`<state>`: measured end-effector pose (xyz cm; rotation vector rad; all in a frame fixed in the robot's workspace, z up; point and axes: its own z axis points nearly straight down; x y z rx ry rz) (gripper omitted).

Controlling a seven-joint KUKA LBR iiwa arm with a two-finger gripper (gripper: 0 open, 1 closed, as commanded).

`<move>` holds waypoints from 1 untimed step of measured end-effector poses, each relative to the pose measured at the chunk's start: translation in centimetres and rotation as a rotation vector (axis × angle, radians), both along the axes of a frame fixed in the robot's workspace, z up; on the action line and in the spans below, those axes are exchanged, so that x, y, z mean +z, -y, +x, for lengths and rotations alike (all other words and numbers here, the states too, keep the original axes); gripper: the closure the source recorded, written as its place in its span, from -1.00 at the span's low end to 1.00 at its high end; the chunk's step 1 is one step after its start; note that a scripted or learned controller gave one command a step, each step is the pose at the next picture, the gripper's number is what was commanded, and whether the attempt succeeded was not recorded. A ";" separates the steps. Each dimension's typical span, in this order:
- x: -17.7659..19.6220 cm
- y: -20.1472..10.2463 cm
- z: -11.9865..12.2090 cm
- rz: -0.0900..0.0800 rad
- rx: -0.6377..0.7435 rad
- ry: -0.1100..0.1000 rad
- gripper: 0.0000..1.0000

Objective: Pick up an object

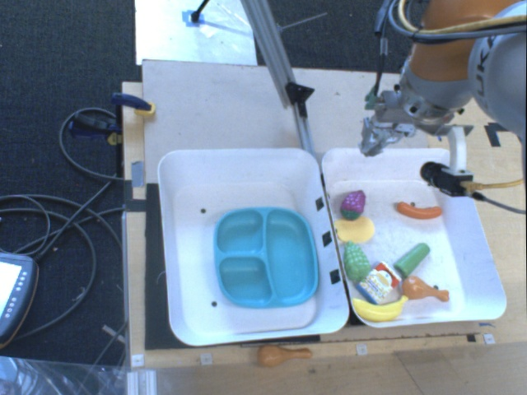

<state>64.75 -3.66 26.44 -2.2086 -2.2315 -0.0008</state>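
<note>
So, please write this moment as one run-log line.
pincer: above right white plastic bin far edge | held: nothing seen | nearest: purple toy grapes | left bin: blue divided plate

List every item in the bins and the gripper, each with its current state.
gripper: above the right bin's far edge, holding nothing visible
blue tray: flat in left bin
purple grapes: loose in right bin
hot dog: lying flat
green cucumber: lying tilted
banana: against near wall
drumstick: outside bins, on bench
</note>
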 end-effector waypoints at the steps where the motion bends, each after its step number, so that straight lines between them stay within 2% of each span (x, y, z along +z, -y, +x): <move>1: -1.7 -5.2 -2.0 0.001 0.000 -0.001 1.00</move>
